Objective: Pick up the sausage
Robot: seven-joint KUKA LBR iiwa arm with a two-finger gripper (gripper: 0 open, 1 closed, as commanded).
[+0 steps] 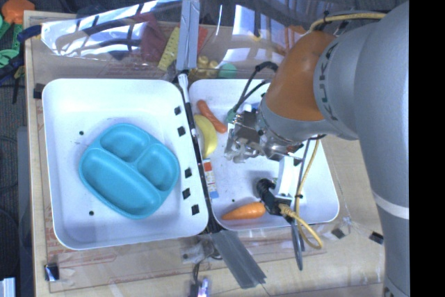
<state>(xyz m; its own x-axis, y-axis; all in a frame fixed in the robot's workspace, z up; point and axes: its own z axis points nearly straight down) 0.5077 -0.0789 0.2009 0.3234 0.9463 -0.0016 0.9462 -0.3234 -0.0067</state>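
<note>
The sausage (211,116) is a short orange-red link lying near the top left of the right bin (321,186), just above a yellow banana (206,136). My gripper (236,142) hangs over the middle of the right bin, a little right of the banana and below-right of the sausage. Nothing shows in its grasp. The grey arm with its orange band (306,73) covers the bin's upper right part.
An orange carrot (243,211) lies at the right bin's front edge beside a black cable fitting (268,190). A blue divided plate (130,168) rests in the left bin (62,108). Clear plastic sheeting and clutter sit behind both bins.
</note>
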